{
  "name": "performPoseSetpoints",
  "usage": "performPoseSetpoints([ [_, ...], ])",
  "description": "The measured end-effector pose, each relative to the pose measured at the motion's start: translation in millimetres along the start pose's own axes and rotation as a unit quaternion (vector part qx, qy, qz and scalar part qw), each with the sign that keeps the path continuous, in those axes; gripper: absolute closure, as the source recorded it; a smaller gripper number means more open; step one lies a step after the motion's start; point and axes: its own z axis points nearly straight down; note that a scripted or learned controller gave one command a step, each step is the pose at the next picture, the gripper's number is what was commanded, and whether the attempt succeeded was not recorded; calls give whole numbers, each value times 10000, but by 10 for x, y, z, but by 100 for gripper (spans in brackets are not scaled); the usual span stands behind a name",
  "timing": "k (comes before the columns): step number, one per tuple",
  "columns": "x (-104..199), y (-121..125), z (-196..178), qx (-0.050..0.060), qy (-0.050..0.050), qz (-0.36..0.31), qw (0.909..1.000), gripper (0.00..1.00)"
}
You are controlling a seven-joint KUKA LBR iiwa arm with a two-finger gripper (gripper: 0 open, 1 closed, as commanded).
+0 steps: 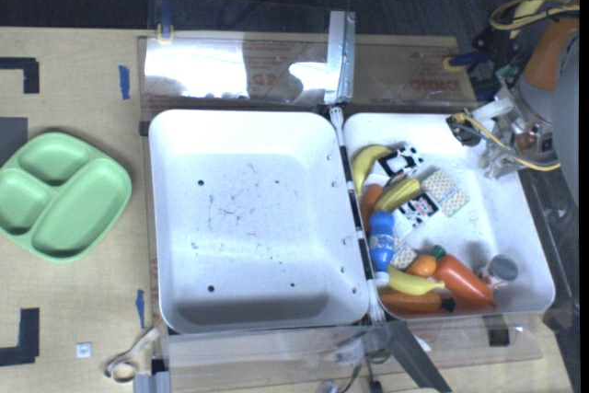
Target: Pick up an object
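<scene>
The right bin holds a pile of toy food and packets. A yellow banana curves at its back left beside a black-and-white box. A second banana and a checkered packet lie in the middle. A blue bottle stands against the left wall. At the front lie a carrot, a small orange, a third banana and a grey round can. My gripper hangs over the bin's back right corner, apart from the pile.
The left bin sits beside the right one, sharing a raised divider. A green divided plate rests on the bench at far left. A clear plastic panel stands behind the bins. The arm fills the right side.
</scene>
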Motion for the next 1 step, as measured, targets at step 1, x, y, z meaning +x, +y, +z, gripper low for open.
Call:
performPoseSetpoints([
  [1, -337, -103, 253, 7, 62, -14, 10000, 100],
])
